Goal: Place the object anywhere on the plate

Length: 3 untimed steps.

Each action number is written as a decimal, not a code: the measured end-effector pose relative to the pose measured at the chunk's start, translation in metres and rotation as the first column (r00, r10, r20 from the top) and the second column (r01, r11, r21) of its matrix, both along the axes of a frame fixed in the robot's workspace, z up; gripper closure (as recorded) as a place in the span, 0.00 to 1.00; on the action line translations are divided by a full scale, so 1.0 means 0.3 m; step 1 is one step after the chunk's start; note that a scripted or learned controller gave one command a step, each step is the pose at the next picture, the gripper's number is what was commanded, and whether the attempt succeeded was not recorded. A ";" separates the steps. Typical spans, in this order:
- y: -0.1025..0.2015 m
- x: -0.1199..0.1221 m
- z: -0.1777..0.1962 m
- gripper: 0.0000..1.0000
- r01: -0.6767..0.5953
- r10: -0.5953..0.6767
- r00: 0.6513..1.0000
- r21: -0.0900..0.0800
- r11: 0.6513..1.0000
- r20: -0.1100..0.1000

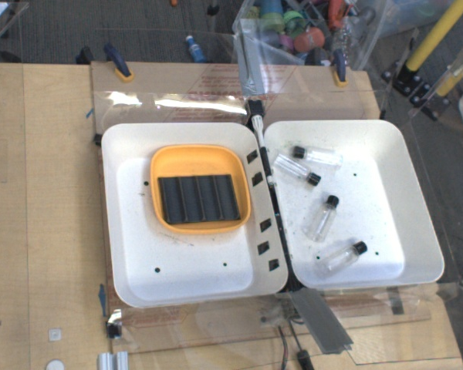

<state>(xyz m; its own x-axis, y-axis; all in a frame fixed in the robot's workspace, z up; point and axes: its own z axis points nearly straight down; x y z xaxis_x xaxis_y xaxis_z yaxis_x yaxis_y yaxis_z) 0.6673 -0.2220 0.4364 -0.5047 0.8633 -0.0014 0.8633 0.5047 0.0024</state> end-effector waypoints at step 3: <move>-0.001 -0.006 0.001 1.00 -0.249 0.249 0.968 -0.003 0.968 0.002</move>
